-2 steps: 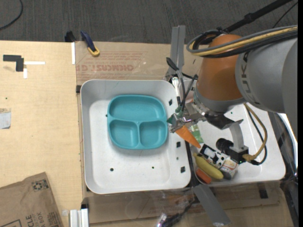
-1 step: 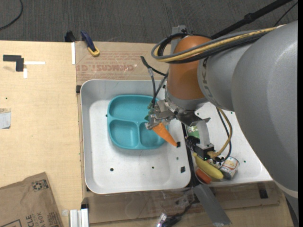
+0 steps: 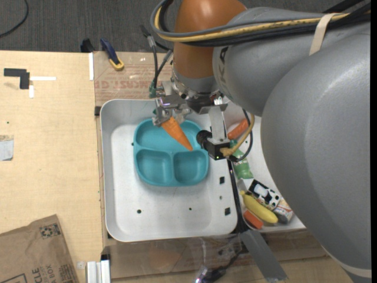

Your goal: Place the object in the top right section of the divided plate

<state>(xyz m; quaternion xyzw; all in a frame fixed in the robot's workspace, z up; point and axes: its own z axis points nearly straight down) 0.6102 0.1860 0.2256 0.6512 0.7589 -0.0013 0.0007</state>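
Note:
A teal divided plate (image 3: 154,165) lies in the upper part of the left white bin (image 3: 159,214). An orange carrot (image 3: 178,135) slants over the plate's upper right area, with its pointed tip near the divider ridge. Its thick end sits between the fingers of my gripper (image 3: 168,115), which is shut on it just above the plate's far rim. The grey arm with its orange band covers the right bin's far side and most of the right of the view.
The right bin holds a banana (image 3: 261,209), a red item (image 3: 253,219), a green item (image 3: 243,171), an orange item (image 3: 238,128) and a black-and-white toy (image 3: 266,196). A blue and yellow clamp (image 3: 112,54) lies beyond the bin. Brown paper (image 3: 35,252) lies at front left.

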